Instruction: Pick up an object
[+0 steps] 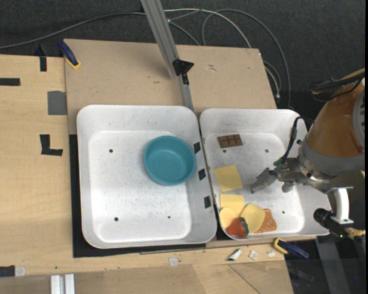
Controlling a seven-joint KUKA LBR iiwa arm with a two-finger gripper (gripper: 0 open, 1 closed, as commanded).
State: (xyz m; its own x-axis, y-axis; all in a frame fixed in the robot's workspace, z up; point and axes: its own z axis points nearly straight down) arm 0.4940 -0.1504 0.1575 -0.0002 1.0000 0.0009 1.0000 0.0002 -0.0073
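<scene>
On the wooden bench (24, 164), the grey two-finger gripper (265, 179) hovers inside the right white bin (251, 116), fingers seemingly spread, beside the yellow square block (228, 177).

We're seeing two white bins that look like moulded plastic, the left bin (98, 164) and the right bin (276, 127), both with a faint speckle and a soft sheen rather than a real gloss. The teal bowl (169, 159) reads as smooth plastic, slightly glossy on the rim. The bench (24, 109) looks like pale wood-grain board, matt, and the brown panel (122, 72) under the bins looks like plain matt cardboard or fibreboard. The slanted pole (156, 17) looks like brushed grey metal. The yellow slices (228, 177) look smooth and matt, probably plastic or foam. The arm's orange band (334, 127) has a satin shine.
</scene>
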